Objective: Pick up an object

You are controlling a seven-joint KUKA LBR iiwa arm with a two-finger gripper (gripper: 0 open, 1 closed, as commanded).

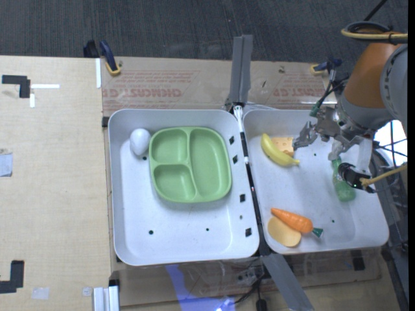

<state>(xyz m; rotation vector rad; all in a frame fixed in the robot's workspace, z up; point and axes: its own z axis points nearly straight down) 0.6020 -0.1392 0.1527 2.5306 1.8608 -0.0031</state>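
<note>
The left shallow white bin (130,238) is holding a small white egg-shaped object (139,141) in its far-left corner, touching the rim of a pale green three-compartment plastic plate (190,165) that is lying flat beside it. A grey divider strip (241,70) is running between the two bins. In the right shallow white bin (311,186), a yellow toy banana (277,151) is resting on a yellow sponge-like wedge (284,144) near the far wall — an orange toy carrot with a green stub (295,221) is lying across a flat yellow-orange oval piece (284,233) at the near-left corner. A translucent green bottle-shaped item (343,185) is standing by the right wall. The two-finger gripper (321,138) is hanging over the bin, just right of the banana; its fingers are spread apart, gripping nothing.
</note>
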